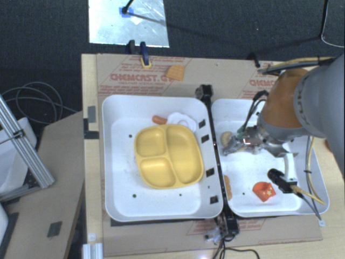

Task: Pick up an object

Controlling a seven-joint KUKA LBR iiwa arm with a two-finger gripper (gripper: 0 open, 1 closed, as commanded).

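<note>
Gripper (233, 143) low in right bin (237, 108), beside central divider; finger opening indeterminate, nothing visibly held. Risk judged: wall collision, empty closure.

**Bench surroundings, non-task items**

A metal sheet (128, 14) lay on dark carpet (43, 36) beyond the bench, blue tape (126, 11) at its centre. A clamp (144, 54) gripped the cardboard (135, 74) at its far edge. Cables (32, 104) coiled at left, beside an aluminium frame (21, 150).
</note>
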